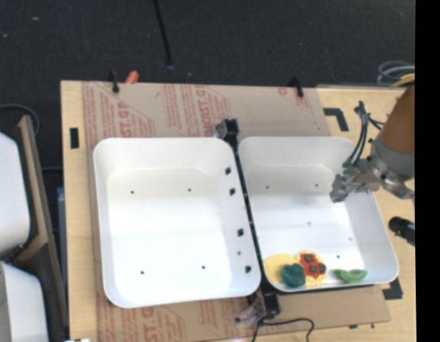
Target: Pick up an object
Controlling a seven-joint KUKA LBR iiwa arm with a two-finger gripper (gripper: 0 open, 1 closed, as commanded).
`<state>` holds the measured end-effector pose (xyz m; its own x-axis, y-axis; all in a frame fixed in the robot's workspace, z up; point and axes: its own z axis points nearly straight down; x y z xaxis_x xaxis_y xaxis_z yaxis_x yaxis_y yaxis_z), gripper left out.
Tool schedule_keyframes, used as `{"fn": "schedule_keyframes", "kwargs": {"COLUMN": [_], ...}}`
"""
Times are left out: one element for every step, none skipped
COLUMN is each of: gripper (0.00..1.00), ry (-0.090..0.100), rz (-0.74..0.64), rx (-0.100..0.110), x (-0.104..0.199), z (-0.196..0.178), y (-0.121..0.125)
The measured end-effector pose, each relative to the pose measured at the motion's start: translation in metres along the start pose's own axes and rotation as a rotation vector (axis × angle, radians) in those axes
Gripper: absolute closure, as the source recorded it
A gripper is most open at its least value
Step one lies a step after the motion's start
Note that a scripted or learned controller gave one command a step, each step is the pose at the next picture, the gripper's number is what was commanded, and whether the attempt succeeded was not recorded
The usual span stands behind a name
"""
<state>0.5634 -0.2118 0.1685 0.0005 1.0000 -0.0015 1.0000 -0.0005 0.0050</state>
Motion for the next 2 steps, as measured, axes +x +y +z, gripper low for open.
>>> {"fn": "schedule_keyframes", "kwargs": {"gripper": [1.00,1.00], "ry": [0.000,0.002], "rz": [0.000,-0.004], "rx": [0.000,0.003], "x": [-0.001,0.053], "z": [-0.048,-0.062], "y": [0.001,-0.001]}}
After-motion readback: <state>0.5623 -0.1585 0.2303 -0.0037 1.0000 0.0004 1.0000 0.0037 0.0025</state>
